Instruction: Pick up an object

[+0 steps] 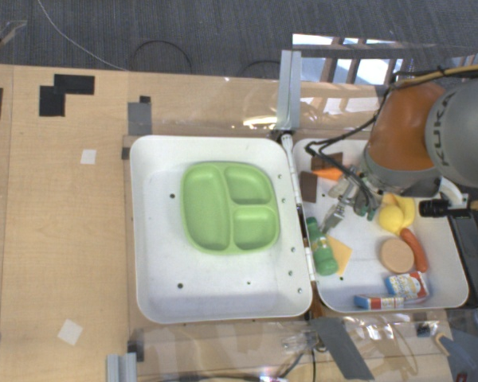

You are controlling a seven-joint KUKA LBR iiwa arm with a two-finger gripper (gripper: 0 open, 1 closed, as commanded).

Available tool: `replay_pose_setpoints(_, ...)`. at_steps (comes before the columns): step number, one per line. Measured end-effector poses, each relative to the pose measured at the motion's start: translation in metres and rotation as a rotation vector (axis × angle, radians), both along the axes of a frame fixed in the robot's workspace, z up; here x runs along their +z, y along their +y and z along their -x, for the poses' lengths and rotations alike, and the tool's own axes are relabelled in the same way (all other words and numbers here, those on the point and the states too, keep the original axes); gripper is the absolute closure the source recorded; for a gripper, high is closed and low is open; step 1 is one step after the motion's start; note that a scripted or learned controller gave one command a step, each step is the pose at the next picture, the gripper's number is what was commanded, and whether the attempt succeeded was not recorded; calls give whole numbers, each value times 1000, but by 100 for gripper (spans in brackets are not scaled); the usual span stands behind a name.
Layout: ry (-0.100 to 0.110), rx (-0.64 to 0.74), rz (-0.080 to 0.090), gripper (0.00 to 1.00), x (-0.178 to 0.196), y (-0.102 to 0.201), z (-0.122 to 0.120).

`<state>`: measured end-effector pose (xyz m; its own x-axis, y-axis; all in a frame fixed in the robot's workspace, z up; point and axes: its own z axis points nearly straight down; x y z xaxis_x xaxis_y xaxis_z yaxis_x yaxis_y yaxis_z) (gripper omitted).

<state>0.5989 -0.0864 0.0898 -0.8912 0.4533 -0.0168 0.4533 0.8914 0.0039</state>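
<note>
My gripper [332, 219] hangs over the left part of the right bin [454, 281], reaching down and to the left from the grey arm with its orange band. Just below its tip lie a green bottle [323, 253] and a yellow cheese wedge [342, 253] against the bin's left wall. A yellow lemon [397, 214] sits to the right of the gripper, partly under the wrist. Nothing can be seen held in the gripper.
The right bin also holds a red sausage [417, 248], a round tan disc [397, 255], a small carton [394, 293], an orange carrot [327, 170] and a brown block [308, 186]. A green divided plate [228, 207] lies in the left bin [155, 293].
</note>
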Motion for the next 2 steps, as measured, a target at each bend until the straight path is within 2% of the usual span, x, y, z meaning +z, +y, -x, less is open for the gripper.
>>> replay_pose_setpoints(1, -4, -57, -3, 0, 1, -13, 43)
replay_pose_setpoints(2, 22, -252, -7, 0, 0, -5, -37)
